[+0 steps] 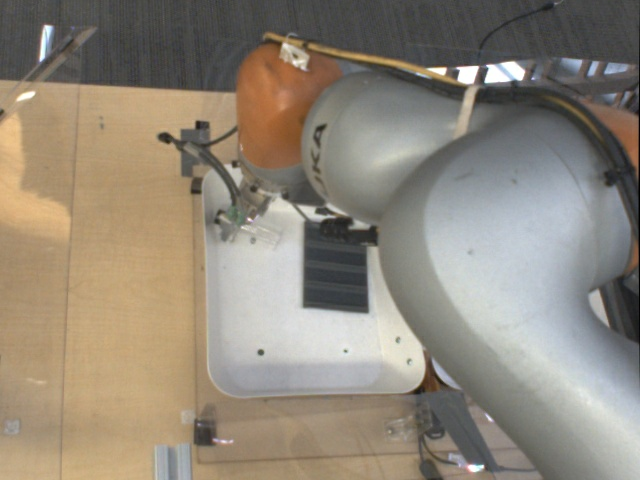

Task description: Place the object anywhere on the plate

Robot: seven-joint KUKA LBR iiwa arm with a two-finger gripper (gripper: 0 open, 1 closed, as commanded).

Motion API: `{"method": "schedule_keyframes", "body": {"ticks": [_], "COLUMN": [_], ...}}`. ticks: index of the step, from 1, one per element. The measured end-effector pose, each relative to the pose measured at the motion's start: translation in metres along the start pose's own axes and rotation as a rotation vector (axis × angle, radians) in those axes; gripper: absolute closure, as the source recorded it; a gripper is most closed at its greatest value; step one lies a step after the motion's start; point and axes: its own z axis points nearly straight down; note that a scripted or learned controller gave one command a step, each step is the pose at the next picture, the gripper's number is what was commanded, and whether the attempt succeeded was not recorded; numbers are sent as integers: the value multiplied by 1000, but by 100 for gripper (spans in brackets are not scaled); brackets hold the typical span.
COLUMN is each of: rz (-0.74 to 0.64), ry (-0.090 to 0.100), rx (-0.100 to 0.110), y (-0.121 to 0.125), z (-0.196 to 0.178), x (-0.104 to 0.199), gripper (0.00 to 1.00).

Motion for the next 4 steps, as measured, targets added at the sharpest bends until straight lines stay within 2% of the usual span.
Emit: {"method": "schedule_keyframes", "body": {"ticks": [1, 2, 3, 4], "rz": [-80, -445, -660, -1179], "ry": [-2, -1, 3, 1], "rx": [-2, -2, 0, -2], "y": [-49, -16, -42, -86], "z": [6, -81, -35, -112], "x": [65, 24, 60, 122], "gripper": [100, 100, 100, 100]}}
